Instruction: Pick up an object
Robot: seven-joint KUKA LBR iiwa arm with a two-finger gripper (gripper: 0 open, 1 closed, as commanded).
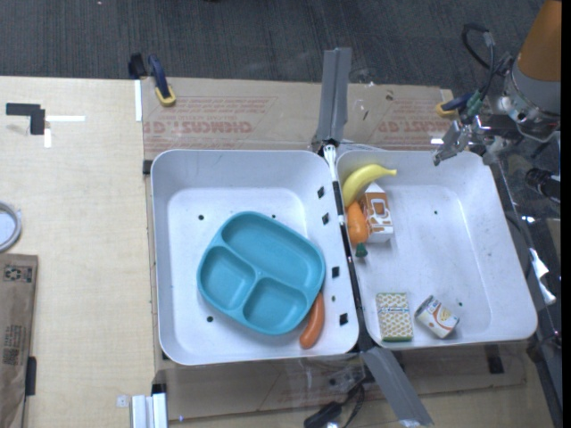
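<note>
In the right bin [473, 239], a yellow banana [364, 180] lies at the far left corner. Just below it an orange carrot-like piece [356, 224] rests against a small orange-and-white carton [378, 216]. Near the front wall sit a beige cracker box [393, 316] and a small white-and-orange pack [438, 317]. My gripper [453, 143] hangs over the bin's far right edge, away from all of these, with nothing visible in it.
The left bin [178, 239] holds a blue divided plate [260, 273] and an orange sausage-shaped piece [311, 323] at its front right. A grey divider post [335, 96] stands behind the bins. Cables trail along the right side by the arm [540, 52].
</note>
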